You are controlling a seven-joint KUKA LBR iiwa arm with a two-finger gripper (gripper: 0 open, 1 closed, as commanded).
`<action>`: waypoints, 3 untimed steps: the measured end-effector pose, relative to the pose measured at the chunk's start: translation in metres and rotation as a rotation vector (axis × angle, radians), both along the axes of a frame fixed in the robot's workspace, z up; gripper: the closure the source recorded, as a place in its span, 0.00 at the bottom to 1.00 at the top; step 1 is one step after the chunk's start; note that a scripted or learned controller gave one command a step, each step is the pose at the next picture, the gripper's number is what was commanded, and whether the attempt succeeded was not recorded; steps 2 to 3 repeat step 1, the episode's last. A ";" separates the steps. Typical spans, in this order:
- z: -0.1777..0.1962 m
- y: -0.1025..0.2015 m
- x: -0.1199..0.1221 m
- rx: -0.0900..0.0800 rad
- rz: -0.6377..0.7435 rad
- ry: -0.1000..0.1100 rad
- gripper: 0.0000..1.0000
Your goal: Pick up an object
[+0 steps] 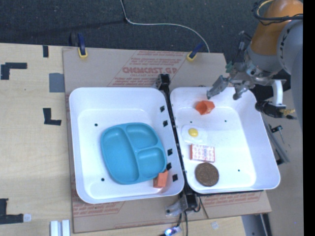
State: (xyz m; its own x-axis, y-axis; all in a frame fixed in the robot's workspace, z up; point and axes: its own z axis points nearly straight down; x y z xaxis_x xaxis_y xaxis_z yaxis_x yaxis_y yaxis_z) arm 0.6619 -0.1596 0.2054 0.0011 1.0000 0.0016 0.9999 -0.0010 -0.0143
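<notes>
Above right bin's (256, 146) far rim, open end effector (227, 91) near orange block (204, 106).

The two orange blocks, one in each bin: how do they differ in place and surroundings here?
The orange block in the right bin lies near that bin's far wall, just below the gripper; the orange block in the left bin sits in the near corner, far from the gripper. The right one lies alone on white floor; the left one is tucked against the blue tray. Both are small and orange.
</notes>
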 end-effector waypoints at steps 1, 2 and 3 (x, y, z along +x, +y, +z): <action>0.007 0.000 0.003 -0.002 0.003 -0.013 0.00; 0.007 0.000 0.003 -0.002 0.003 -0.013 0.00; 0.007 0.000 0.003 -0.002 0.003 -0.013 0.00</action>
